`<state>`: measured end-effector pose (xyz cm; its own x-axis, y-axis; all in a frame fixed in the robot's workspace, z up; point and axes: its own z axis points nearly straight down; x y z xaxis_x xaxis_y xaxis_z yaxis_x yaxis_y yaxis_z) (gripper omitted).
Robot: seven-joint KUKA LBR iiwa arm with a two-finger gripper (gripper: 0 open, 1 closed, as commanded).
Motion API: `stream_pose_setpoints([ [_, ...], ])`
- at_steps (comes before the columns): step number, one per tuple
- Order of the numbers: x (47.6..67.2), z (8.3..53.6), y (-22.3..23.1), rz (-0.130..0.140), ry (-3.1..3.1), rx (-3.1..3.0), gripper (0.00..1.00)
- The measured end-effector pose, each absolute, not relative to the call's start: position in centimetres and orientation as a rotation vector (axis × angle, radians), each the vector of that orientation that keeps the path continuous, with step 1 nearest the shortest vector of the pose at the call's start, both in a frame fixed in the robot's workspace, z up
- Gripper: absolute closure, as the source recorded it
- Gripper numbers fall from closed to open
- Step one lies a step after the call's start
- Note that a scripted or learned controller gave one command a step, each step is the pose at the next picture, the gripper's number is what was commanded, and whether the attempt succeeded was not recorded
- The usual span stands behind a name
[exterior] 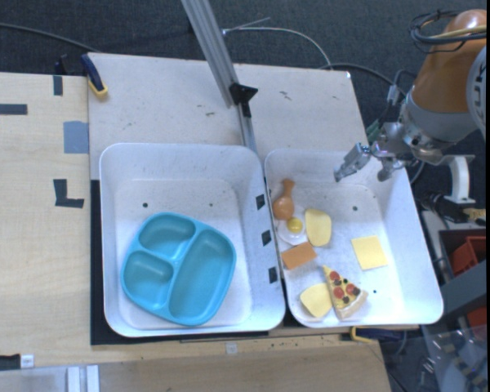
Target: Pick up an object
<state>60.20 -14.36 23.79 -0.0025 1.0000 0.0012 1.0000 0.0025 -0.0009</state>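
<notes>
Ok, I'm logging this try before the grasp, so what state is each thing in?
Gripper: above the right bin's far end, nothing held.
Blue divided plate: flat in the left bin, compartments bare.
Drumstick: lying in the right bin.
Pizza slice: flat, untouched.
Yellow square: flat, apart.

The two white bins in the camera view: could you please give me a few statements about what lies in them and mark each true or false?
1. The blue divided plate lies in the left bin. True.
2. The pizza slice lies on the blue plate. False: it lies in the right bin, near its front edge.
3. The gripper hangs over the right bin's far end with nothing between its fingers. True.
4. The yellow square touches the pizza slice. False: they lie apart.
5. The drumstick lies in the right bin near the divide between the bins. True.
</notes>
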Motion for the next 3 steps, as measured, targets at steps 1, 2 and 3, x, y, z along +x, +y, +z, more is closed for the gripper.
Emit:
stream_pose_setpoints([
  [1,60.2,24.8,-14.2,-0.002,-2.225,-2.214,1.0],
  [2,61.4,26.5,-12.1,-0.003,-2.226,-2.216,1.0],
  [3,62.4,25.3,-8.8,0.002,-2.225,-2.216,1.0],
])
